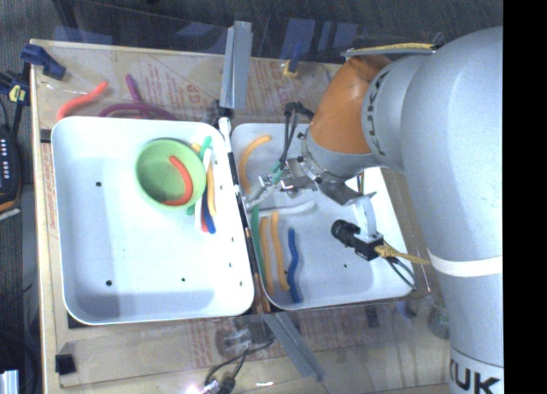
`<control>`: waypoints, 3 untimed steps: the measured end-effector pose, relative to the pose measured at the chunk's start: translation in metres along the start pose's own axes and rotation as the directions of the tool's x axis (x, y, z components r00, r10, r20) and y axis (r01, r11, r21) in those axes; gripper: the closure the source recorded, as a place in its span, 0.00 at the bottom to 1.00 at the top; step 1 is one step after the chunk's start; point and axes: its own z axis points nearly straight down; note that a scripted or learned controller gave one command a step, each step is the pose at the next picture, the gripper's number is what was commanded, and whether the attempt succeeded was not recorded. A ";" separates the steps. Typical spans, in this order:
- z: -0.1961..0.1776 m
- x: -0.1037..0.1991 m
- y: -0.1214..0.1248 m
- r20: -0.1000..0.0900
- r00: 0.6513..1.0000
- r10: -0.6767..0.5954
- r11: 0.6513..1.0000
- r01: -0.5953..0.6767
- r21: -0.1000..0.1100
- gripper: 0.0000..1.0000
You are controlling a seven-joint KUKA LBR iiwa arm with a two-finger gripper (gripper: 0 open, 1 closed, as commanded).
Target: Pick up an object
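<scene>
Camera view, near to far: a blue wavy plastic strip (pixel 292 264) and two orange strips (pixel 272 251) lie at the near end of the right white bin (pixel 342 294). Above them the two-finger gripper (pixel 267 184) hangs low over this bin; its state cannot be determined. The left white bin (pixel 94 238) holds a green round bowl (pixel 169 173).
</scene>
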 end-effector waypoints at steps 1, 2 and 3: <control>0.045 -0.009 -0.040 0.019 0.998 -0.061 0.998 0.061 -0.011 0.00; 0.036 -0.003 -0.039 0.005 0.997 -0.072 0.997 0.072 -0.005 1.00; -0.049 0.033 0.004 -0.003 0.998 0.063 0.998 -0.063 0.003 1.00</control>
